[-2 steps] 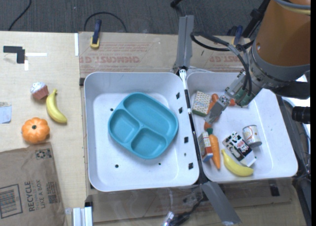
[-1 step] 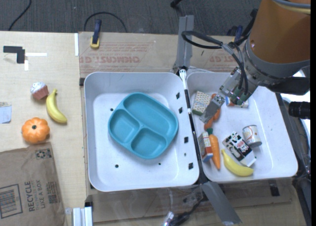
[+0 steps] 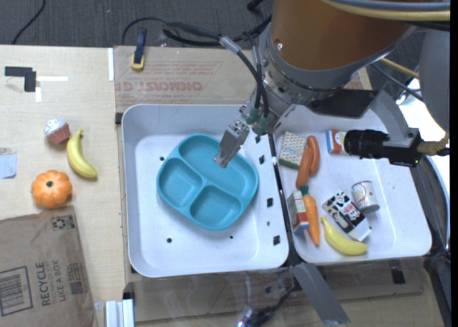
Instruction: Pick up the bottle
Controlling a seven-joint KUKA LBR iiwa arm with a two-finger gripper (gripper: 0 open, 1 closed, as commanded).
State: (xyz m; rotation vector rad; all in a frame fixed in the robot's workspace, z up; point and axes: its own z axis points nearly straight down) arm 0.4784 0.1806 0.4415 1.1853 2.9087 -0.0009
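The hand (image 3: 225, 155) hangs over the left bin (image 3: 136, 197), its tips above the upper right compartment of the blue divided plate (image 3: 206, 182). From this angle the fingers read as one grey mass, so I cannot tell whether they are apart or together; nothing is seen between them. The grey arm with its orange band (image 3: 343, 11) comes in from the upper right and covers the top of the right bin (image 3: 418, 240).

The blue divided plate lies near the middle of the left bin, flat on the bin floor.

The bottle (image 3: 342, 212), a small one with a black-and-white cow pattern, lies on its side in the right bin, well apart from the hand. It sits between a yellow banana (image 3: 342, 240) below it and a small can (image 3: 363, 194) to its upper right. Left of it a carrot (image 3: 312, 217) lies against a small packet (image 3: 298, 207) beside the bin divider. Further up in the same bin are a sausage (image 3: 308, 161), a green-patterned box (image 3: 292, 148) and a carton with an orange end (image 3: 335, 141).

On the table (image 3: 43, 247) to the left of the bins lie a cupcake (image 3: 57, 132), a second banana (image 3: 80, 155) and a small pumpkin (image 3: 51, 188), with a brown paper bag (image 3: 36, 275) below them
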